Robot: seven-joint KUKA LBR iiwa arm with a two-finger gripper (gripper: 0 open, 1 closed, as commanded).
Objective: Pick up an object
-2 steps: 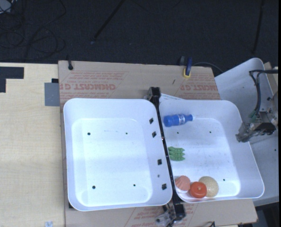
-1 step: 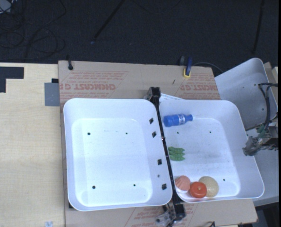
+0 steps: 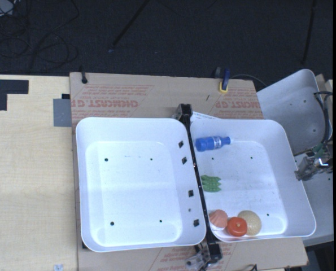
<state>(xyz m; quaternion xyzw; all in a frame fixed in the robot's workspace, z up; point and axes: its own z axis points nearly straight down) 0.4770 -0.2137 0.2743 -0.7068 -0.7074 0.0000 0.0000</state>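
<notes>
Four small things lie in the right bin [image 3: 295, 168], with the arm off at the right edge.

A blue bottle [image 3: 212, 143] lies on its side near the bin's far left corner; a green piece [image 3: 210, 183] rests by the left wall; a pink piece [image 3: 218, 218], a red round piece [image 3: 236, 226] and a tan ball [image 3: 250, 222] cluster touching at the near edge. The tool [image 3: 310, 167] hangs just outside the right wall, holding nothing visible; its spread cannot be told. The left bin [image 3: 80, 168] sits alongside on cardboard [image 3: 128, 97] over the pale wooden counter [image 3: 26, 179].
</notes>
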